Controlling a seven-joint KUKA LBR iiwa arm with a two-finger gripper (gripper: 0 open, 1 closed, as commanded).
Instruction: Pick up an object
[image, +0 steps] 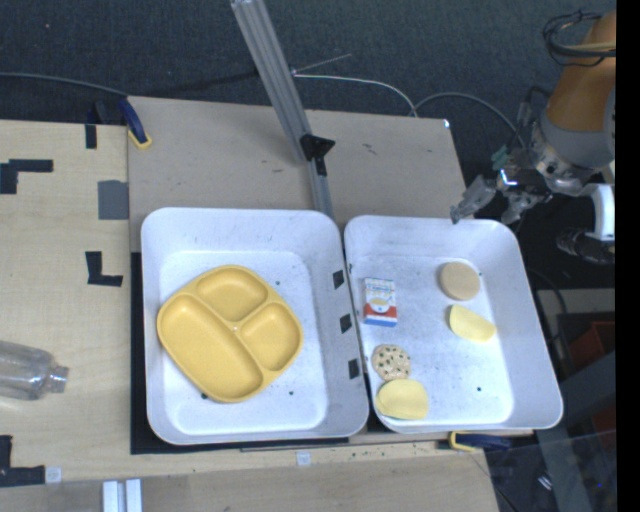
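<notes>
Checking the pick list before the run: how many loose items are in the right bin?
5: a small carton near the left wall, a cookie below it, a yellow piece at the front, a tan disc and another yellow piece toward the right.

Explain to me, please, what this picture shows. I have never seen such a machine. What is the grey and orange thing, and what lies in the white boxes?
One camera looks down at a slant on a bench. The grey and orange thing at the right is a robot arm; its gripper hangs above the far corner of the right bin, holding nothing. That bin holds a small carton, a cookie and three pale yellow or tan pieces of toy food. The left bin holds a yellow divided plate. A clear bottle lies on the bench at the left.
</notes>
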